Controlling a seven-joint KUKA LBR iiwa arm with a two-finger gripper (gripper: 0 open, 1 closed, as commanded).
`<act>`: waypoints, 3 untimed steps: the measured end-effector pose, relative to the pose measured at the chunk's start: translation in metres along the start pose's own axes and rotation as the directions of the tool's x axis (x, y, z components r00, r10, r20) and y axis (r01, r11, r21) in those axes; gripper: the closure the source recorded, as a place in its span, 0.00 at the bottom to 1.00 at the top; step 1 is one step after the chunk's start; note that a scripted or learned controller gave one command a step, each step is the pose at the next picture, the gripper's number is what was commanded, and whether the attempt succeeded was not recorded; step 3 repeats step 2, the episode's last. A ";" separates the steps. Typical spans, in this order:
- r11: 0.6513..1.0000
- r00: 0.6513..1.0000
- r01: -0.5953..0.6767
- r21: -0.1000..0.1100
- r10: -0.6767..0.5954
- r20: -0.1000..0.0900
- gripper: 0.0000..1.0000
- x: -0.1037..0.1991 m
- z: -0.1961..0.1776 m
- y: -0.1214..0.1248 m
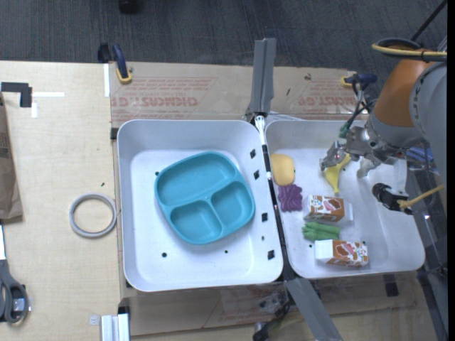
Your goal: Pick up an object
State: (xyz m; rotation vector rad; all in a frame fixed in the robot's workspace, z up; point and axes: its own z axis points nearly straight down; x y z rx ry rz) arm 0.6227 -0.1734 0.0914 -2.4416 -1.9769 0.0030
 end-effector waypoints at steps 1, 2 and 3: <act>1.000 1.000 0.001 0.000 -0.001 0.001 1.00 -0.001 -0.009 0.000; 0.962 0.962 -0.273 0.000 0.273 0.001 1.00 0.049 -0.125 -0.003; 0.962 0.962 -0.273 0.000 0.273 0.001 1.00 0.049 -0.125 -0.003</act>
